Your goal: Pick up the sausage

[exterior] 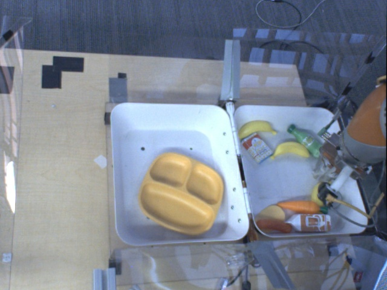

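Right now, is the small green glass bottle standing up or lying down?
Lying down. The green bottle rests on its side on the right white bin's floor, neck pointing up-left, beside a yellow banana.

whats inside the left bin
A yellow compartment tray lies in the left bin, its three wells bare. Whatever sits beneath the tray is covered.

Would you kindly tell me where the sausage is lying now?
The sausage lies in the right bin, at its near-left corner, beside the bottle and below the carrot.
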